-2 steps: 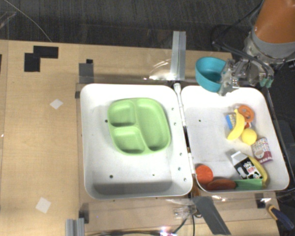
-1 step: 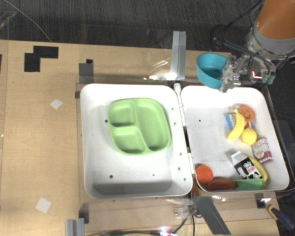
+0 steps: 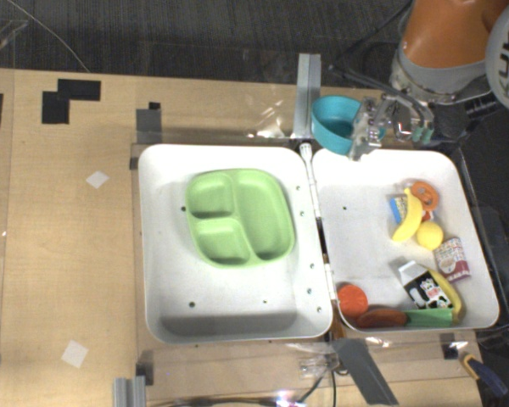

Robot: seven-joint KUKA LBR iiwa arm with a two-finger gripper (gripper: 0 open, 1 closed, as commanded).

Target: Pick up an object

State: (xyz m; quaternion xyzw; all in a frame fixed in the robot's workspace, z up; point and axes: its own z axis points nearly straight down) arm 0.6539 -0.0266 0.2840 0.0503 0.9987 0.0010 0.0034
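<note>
Teal plastic cup point(image 3: 336, 122), light, stiff and slick, hangs pinched by its rim at 3 o'clock in the closed fingers point(image 3: 362, 134).

A teal cup point(image 3: 335, 123) hangs tilted at the 12 o'clock edge of the right bin point(image 3: 365, 227), above the bin's back left corner, with its open mouth turned up and toward 9 o'clock. The gripper point(image 3: 366, 131) touches its 3 o'clock side, one finger point(image 3: 357, 139) against the rim. The cup is plain, smooth and round, narrowing toward its base.
</note>
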